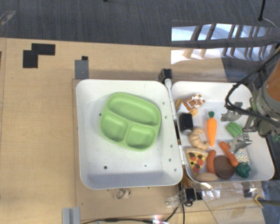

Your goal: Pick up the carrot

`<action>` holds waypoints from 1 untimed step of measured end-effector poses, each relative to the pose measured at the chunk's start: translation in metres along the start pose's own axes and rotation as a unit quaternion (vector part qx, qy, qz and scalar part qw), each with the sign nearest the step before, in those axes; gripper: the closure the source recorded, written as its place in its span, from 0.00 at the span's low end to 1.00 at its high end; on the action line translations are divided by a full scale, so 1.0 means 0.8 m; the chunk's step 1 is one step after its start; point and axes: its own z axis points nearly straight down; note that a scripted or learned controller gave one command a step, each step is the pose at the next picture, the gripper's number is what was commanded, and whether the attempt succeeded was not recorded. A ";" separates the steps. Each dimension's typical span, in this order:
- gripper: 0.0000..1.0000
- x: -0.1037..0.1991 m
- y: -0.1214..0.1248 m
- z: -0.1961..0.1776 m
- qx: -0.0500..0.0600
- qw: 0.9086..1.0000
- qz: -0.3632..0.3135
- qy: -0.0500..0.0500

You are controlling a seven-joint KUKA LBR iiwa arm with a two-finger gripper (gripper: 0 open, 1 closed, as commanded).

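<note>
A: What sits nearest in the right bin (269,171)?

B: A pizza slice (196,158), a brown potato-like lump (224,167) and a dark green piece (243,170), all along the near wall.

A: And the carrot (211,129)?

B: Farther back, mid-bin, lying flat with its green top pointing away, just right of a croissant (198,137). Nothing grips it.

A: The gripper (243,140)?

B: It hangs over the right side of that bin, near a light green item (234,128), apart from the carrot. I cannot tell how the jaws stand.

A: So progress?

B: I judge the pick not yet made. The left bin (84,139) holds a green divided plate (129,120).
</note>
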 end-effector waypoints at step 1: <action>0.00 -0.025 -0.003 0.212 -0.001 1.000 0.013 0.005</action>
